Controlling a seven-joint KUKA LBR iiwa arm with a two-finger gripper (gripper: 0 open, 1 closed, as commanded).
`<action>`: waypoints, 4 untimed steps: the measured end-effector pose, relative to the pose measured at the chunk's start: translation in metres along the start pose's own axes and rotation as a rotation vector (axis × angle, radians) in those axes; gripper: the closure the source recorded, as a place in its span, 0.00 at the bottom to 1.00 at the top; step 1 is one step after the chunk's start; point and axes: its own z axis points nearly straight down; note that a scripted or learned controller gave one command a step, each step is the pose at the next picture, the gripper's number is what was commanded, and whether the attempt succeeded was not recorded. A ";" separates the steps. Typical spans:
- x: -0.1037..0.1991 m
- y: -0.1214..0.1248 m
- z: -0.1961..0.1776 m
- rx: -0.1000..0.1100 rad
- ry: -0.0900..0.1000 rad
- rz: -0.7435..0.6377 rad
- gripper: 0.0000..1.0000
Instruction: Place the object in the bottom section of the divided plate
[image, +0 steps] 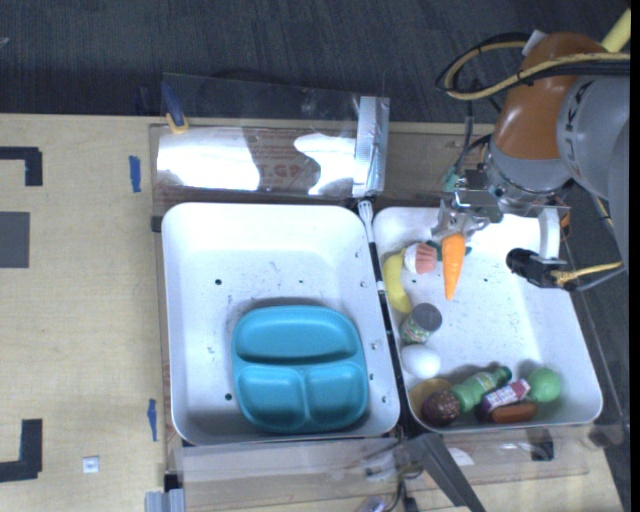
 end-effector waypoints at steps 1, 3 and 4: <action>0.066 -0.033 0.000 0.001 0.003 -0.358 1.00; 0.100 -0.037 0.000 0.001 0.003 -0.561 1.00; 0.159 -0.106 -0.042 -0.002 0.003 -0.876 1.00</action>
